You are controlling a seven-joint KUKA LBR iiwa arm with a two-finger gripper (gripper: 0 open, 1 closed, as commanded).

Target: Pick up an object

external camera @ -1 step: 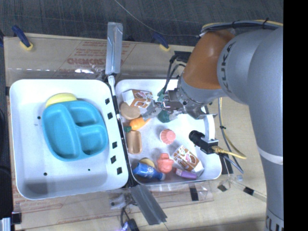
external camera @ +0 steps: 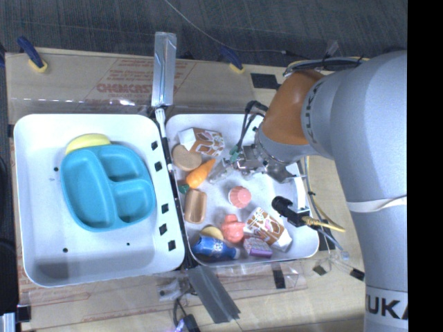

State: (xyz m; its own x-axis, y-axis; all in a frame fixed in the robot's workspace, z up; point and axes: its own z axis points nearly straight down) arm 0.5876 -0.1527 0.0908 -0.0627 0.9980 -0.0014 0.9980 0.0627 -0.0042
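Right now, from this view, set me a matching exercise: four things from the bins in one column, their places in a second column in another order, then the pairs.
Things:
1. blue tray
2. carrot
3. blue bottle
4. pink cup

Places:
A. near corner of the right bin
B. middle of the right bin
C. left bin
D. right bin, by its left wall

Pairs: 1-C, 2-D, 3-A, 4-B
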